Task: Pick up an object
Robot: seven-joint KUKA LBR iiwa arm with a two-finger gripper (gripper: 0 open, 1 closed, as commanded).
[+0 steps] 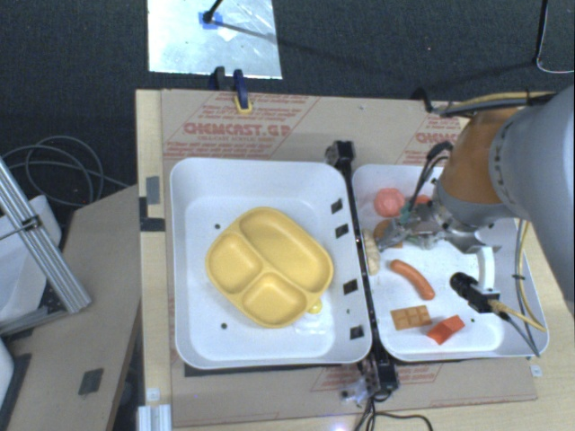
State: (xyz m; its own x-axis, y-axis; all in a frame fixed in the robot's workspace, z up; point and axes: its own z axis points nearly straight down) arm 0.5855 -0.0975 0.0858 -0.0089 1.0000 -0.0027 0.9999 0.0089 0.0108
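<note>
From my end the gripper (pixel 406 230) is down in the right bin (pixel 512 344), near the pink ball (pixel 389 201) and just above the orange sausage (pixel 412 278). Honestly can't tell how it's set or whether it's got anything. Yellow divided plate (pixel 269 265) sits in the left bin (pixel 193 330).

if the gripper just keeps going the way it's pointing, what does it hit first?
The gripper points left, low in the right bin. Likely the brown object at its tip, then the pale piece by the bin's left wall. Depth is unclear from above.
</note>
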